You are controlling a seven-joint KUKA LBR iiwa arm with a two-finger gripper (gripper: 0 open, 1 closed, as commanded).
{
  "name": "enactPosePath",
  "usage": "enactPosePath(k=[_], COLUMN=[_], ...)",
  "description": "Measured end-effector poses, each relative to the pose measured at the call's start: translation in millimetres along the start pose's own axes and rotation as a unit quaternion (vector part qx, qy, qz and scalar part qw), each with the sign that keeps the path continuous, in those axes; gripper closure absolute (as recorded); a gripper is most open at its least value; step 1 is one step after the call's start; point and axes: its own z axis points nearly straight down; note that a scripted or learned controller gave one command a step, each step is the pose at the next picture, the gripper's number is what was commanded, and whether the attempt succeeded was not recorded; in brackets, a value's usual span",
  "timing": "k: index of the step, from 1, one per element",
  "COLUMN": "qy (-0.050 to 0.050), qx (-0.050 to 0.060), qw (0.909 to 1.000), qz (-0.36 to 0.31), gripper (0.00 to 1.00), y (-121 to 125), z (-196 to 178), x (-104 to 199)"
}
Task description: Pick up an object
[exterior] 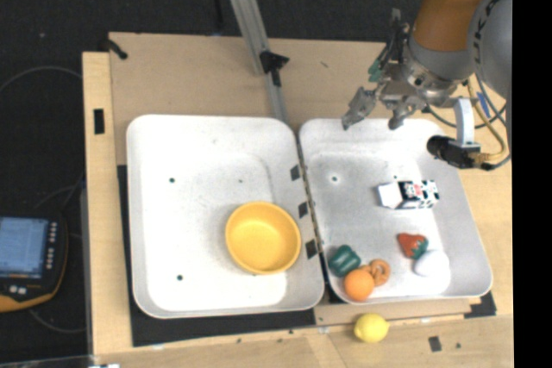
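A: Camera view first: where is the end effector (373, 113)?

B: It hangs over the far edge of the right bin (448, 284), below the orange band on the arm (448, 21). Its two fingers (355, 112) are spread apart with nothing between them.

A: What lies in that right bin?

B: A small white and black box (407, 194) sits near the middle, well apart from the end effector. Nearer the front edge there is a red piece with a green tip (412, 244), touching or just beside a white lump (427, 263). At the front left corner a green piece (344, 258), an orange ball (358, 283) and a smaller orange thing (379, 271) sit close together.

A: And the left bin (164, 159)?

B: It holds a yellow bowl (262, 237), upright, near its right front part, close to the divide between the bins.

A: Anything on the desk (190, 69) itself?

B: A yellow lemon-like ball (371, 327) rests on the desk just in front of the right bin, outside it. A grey pole (246, 4) slants down from the far side toward the gap between the bins. At the left, off the desk, lies a handheld control unit with a blue screen (26, 258).
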Motion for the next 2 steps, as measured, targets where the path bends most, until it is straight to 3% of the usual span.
enactPosePath(k=[1,2], qy=[0.0,-0.002], qx=[0.0,0.002], qw=[1.0,1.0], qz=[0.0,0.002], gripper=[0.0,0.0], y=[0.0,-5.3], z=[0.0,43.3], x=[-0.1,-4.0])
